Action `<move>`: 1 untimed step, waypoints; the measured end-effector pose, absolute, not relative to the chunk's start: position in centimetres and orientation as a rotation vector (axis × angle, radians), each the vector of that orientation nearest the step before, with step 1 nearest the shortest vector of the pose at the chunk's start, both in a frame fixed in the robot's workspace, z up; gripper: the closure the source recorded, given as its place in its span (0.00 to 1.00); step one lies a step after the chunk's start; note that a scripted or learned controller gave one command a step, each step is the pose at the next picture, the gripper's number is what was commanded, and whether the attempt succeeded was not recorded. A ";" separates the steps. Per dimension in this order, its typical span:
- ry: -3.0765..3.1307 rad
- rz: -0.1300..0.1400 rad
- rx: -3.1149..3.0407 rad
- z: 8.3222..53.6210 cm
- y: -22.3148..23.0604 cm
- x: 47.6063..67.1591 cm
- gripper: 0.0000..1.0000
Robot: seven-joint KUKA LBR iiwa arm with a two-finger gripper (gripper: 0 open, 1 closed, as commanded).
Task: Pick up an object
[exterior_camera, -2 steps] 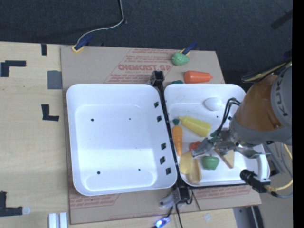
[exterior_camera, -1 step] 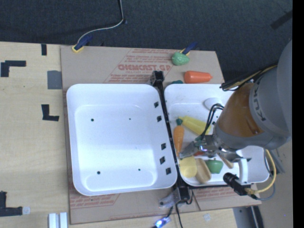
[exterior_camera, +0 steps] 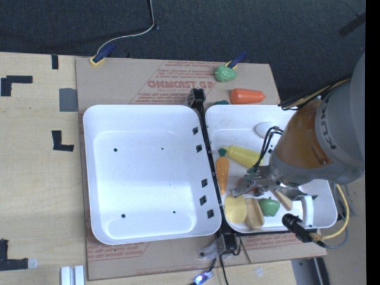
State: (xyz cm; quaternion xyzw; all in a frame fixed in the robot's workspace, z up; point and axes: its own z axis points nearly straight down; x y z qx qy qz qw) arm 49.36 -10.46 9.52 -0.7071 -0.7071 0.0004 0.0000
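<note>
The gripper [exterior_camera: 252,186] hangs low in the right bin [exterior_camera: 237,116]; whether its jaws are spread, I cannot tell. Carrot [exterior_camera: 222,172], yellow pepper [exterior_camera: 243,155] and green toy [exterior_camera: 269,206] crowd around it.

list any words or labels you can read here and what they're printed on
"CHEMCAST GP", roughly: red print on the brown cardboard sheet under the bins, above the left bin; the letters are blurred, so the reading is unsure.
A smaller red line beneath it: too blurred to read.
Red print on the cardboard below the left bin: too small to read.
Nothing else bears readable text.
</note>
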 end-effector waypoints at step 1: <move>-2.239 -0.014 -2.215 19.0 -3.5 57.3 1.00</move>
